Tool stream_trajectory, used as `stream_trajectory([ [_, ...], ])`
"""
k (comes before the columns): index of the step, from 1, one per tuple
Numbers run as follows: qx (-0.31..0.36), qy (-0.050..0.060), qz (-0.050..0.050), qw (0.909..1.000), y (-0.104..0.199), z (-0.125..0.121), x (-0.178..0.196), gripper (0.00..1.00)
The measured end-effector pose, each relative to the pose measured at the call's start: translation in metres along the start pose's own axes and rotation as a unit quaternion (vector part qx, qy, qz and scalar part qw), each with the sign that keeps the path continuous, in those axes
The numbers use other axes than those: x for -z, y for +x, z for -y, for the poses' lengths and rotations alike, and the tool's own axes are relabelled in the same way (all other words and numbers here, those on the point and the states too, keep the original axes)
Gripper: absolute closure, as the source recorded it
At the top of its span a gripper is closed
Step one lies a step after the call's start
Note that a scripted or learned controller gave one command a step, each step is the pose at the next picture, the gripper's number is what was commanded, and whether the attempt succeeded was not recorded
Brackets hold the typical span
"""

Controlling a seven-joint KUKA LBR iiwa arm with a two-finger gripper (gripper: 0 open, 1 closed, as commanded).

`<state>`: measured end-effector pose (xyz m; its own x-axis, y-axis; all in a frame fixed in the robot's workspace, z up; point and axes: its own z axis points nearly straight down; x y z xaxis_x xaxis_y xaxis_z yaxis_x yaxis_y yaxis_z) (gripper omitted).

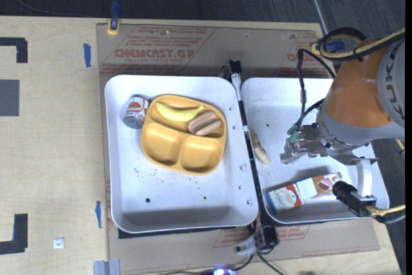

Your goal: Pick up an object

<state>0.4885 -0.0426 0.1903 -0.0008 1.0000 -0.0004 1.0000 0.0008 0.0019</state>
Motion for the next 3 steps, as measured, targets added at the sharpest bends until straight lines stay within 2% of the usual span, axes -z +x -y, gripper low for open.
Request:
stream_trajectory([
  [1,0.0,0.001,0.0,1.0,-0.048,0.005,-0.006,1.0],
  [2,0.0,-0.001,0.0,1.0,0.041,0.008,0.016,1.0],
  [3,0.0,0.0,0.0,1.0,0.04,0.008,0.016,0.0],
])
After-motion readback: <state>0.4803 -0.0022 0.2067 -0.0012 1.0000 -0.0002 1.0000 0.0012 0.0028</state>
